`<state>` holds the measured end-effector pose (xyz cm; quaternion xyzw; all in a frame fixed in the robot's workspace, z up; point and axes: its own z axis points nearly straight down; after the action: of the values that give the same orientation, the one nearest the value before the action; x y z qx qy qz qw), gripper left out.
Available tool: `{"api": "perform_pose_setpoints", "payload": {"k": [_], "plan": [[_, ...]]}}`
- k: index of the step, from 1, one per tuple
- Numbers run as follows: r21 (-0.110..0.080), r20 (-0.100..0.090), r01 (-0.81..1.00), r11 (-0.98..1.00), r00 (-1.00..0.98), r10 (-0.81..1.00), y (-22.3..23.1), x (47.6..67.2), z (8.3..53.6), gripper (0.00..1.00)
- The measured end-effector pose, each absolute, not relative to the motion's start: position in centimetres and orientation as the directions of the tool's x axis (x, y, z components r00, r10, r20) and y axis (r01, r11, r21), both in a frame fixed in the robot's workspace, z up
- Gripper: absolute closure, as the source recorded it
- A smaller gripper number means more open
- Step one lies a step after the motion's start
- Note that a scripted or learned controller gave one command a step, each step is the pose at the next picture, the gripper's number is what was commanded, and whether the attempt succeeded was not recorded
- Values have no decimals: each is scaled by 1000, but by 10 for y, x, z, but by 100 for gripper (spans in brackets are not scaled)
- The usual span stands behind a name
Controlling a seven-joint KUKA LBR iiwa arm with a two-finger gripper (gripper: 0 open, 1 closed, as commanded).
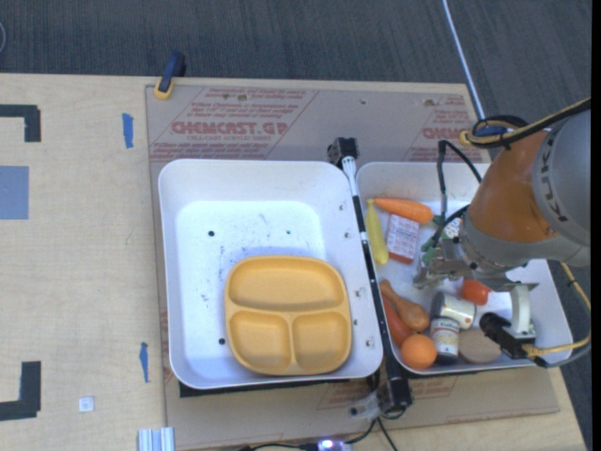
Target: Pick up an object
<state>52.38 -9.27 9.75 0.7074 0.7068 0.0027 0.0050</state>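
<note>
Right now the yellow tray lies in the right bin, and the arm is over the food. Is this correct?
Not quite. The camera view shows the yellow tray in the left bin, not the right one. The arm is indeed over the food in the right bin.

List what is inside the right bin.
The right bin holds a carrot, a yellow piece, a red-white packet, an orange ball and a small jar. The arm covers the bin's middle.
</note>
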Motion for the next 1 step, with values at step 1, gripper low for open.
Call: {"api": "perform_pose_setpoints", "payload": {"k": [1], "plan": [[10, -3, 1000, -1, 1, 1000, -93, 524, 97, 0]]}}
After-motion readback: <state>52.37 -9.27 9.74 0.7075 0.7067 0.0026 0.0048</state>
